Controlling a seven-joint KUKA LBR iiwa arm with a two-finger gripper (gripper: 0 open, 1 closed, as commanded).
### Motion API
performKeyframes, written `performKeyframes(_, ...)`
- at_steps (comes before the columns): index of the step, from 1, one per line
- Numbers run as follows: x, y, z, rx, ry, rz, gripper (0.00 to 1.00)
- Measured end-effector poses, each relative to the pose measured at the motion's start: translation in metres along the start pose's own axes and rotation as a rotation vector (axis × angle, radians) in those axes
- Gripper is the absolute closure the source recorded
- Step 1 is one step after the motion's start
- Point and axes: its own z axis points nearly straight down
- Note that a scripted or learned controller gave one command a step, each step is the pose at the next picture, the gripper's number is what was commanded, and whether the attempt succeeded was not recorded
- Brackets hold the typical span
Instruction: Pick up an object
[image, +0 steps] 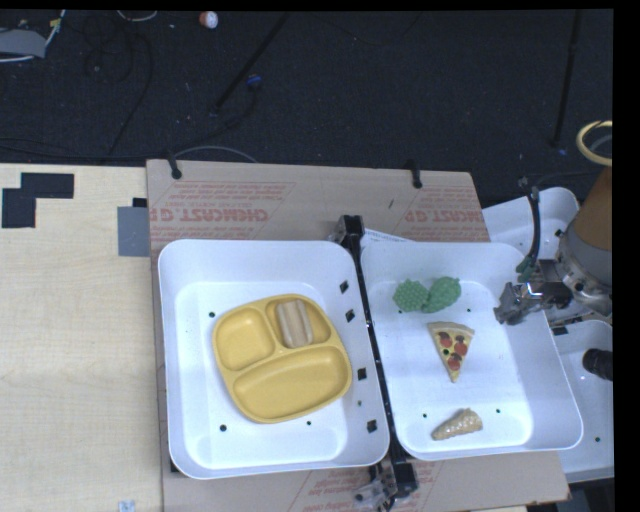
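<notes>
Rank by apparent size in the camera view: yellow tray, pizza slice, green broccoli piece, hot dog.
1. yellow tray
2. green broccoli piece
3. hot dog and pizza slice: look too alike to rank.

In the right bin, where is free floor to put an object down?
In the right bin, bare floor lies lower left, between the pizza slice and the divider, and right of the wedge. Crowded at top: the green piece, with the gripper at the right rim.

Both bins look like smooth, slightly glossy white plastic. Far left of the gripper, which is bare shiny metal, the yellow tray is glossy plastic. The broccoli near the gripper looks rough and matt. Under the bins, the cardboard is matt brown.
</notes>
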Motion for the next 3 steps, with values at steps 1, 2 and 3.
performKeyframes(1,0.043,0.002,0.000,0.006,0.004,-0.003,1.00)
performKeyframes(2,0.098,0.004,-0.010,0.005,0.004,-0.004,1.00)
performKeyframes(3,0.150,0.013,0.001,0.008,0.004,-0.003,1.00)
